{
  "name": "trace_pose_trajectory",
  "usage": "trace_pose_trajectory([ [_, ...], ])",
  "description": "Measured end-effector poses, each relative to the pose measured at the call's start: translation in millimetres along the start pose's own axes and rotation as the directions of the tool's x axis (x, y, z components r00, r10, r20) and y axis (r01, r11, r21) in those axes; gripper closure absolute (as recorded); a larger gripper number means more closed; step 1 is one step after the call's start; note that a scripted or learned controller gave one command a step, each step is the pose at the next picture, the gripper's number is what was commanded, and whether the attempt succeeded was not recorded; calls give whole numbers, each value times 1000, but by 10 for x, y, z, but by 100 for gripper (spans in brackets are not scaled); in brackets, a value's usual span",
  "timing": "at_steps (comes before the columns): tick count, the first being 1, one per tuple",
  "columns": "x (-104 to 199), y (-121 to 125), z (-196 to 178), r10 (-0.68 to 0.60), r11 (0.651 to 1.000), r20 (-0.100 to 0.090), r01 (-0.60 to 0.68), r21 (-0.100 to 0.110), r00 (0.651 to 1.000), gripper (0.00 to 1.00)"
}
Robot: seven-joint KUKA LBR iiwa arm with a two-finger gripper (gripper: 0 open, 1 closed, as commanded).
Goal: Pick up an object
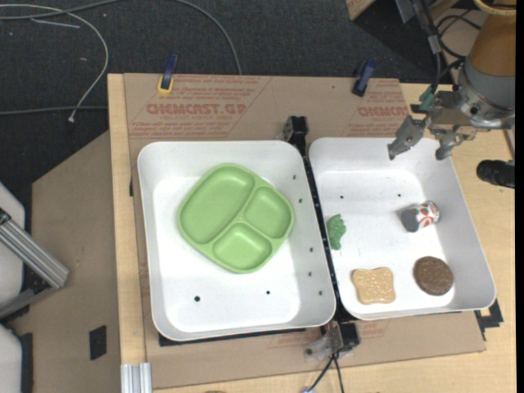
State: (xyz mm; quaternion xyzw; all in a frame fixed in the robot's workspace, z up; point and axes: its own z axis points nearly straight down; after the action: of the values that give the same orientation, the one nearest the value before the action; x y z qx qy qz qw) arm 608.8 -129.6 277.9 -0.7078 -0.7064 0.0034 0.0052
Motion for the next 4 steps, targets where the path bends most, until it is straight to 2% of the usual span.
trace_pose_trajectory([
  [1,3,18,-63,-2,1000,2,2,-11,1000,0],
  [3,-24,166,952,-2,1000,1,2,-5,1000,0],
  [4,52,97,1525,-2,1000,0,2,-5,1000,0],
])
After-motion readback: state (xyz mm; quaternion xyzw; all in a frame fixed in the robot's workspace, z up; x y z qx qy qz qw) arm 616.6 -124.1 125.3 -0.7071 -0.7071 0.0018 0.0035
